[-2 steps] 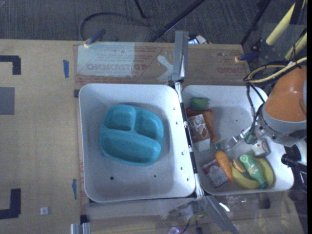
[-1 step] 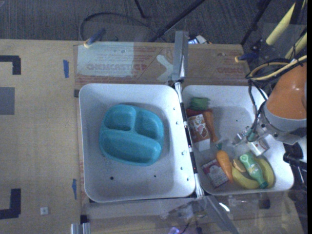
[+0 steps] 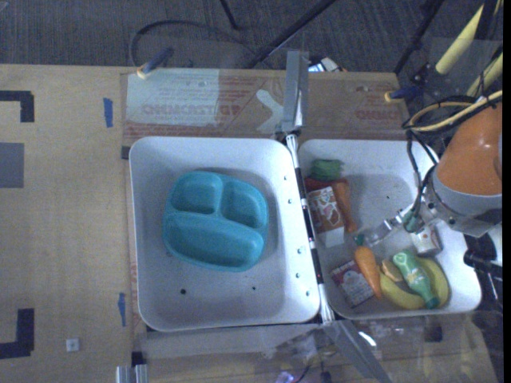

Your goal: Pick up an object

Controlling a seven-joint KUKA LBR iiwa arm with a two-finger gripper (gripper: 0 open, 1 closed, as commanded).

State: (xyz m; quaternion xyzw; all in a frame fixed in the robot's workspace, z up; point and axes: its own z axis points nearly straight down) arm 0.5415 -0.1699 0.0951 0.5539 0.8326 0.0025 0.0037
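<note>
My claw [image 3: 389, 228] is down inside the right bin [image 3: 395, 154], reaching in from the right, tips pointing left toward the bin's middle. Metal fingers look slightly parted but too blurred and small to be sure, so open or clenched: can't tell. Nothing visibly between them. Tips hang just right of the orange carrot-like piece [image 3: 368, 270] and just above the clutter at the near side; touching or not, can't tell.

Right bin contents: green item [image 3: 325, 168] at the far left corner; a red-and-white packet [image 3: 324, 208] just near of it with an orange stick [image 3: 343, 204] along its right side; another small red-and-white packet [image 3: 352, 282] at the near left; yellow banana [image 3: 407, 291] curving along the near edge; a green bottle-shaped piece [image 3: 417, 276] lying on the banana. Print on both packets is unreadable.

Left bin [image 3: 152, 214] holds a teal divided plate [image 3: 215, 219], three compartments, sitting roughly centre, a bit toward the far side.

My arm's orange band [image 3: 477, 159] sits over the right bin's right rim, with yellow and black cables looping above it.

Surface [image 3: 56, 214] is light wood with black corner marks and blue tape bits. A clear sheet [image 3: 200, 106] far of the left bin carries reddish lettering, upside down and not legible.
</note>
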